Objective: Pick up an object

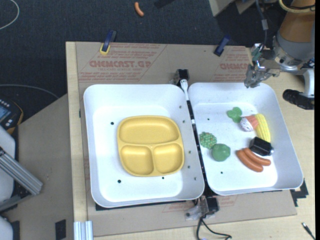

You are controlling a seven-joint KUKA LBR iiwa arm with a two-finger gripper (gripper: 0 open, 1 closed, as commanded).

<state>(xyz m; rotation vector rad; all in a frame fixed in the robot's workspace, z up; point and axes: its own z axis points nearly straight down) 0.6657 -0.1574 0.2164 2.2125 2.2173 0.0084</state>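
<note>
Gripper (253,79) above far rim of right bin (287,149), finger state indeterminate; corn cob (263,127), sausages (253,159) in that bin, untouched.

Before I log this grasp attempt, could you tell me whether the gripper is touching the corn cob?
Apart. The camera view shows the gripper at the right bin's far edge, with bare white floor between it and the corn cob.

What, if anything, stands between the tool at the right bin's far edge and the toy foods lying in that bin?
Nothing visible does. The tool hangs over the far rim of the right bin, and bare white floor separates it from the nearest pieces, the green toy and the corn cob.
</note>
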